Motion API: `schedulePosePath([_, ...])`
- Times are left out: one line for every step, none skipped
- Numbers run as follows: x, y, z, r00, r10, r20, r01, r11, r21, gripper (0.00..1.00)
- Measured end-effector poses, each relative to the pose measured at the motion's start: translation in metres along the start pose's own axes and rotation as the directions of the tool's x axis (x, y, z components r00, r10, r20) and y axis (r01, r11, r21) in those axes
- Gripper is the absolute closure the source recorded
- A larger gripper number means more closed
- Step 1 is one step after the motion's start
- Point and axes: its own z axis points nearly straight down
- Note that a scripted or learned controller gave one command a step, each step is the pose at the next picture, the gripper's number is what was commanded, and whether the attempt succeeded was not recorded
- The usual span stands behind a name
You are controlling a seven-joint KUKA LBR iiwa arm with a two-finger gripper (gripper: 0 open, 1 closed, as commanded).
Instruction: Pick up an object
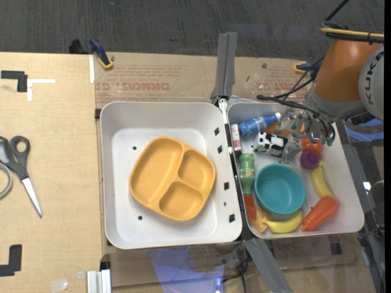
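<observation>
Nearest the camera in the right bin (357,215) lie a yellow banana (282,224) and an orange carrot (319,213), both toys by the look of them: light, hard plastic, smooth enough to slide out of a loose pinch. The carrot tapers, so a hold across its thick middle would be safer than one near the tip. Just behind them sits the teal bowl (280,188), stiff and light but wide; only its rim offers a place to take hold. To its left a green bottle (246,168) lies along the bin wall, round and likely to roll. A second banana (320,182) lies to the bowl's right, with a purple ball (309,159) just beyond it, a poor shape for two fingers.

Farther back, a black-and-white toy cow (269,142) and a blue bottle (257,126) lie near the gripper (299,132), which hangs low over the bin's far right part, close to the cow and the ball. Whether its jaws stand open or closed cannot be told; the wrist and cables clutter that spot, and nothing is clearly seen between them. The cow, small and blocky, looks the likeliest target, best taken across its body.

The left bin (116,182) holds a yellow divided plate (172,178). Scissors (23,171) lie on the counter (55,224) at far left.
</observation>
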Motion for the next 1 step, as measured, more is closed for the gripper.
schedulePosePath([0.0959, -0.0394, 0.0107, 0.984, -0.177, 0.000, 0.177, 0.984, -0.001, 0.00])
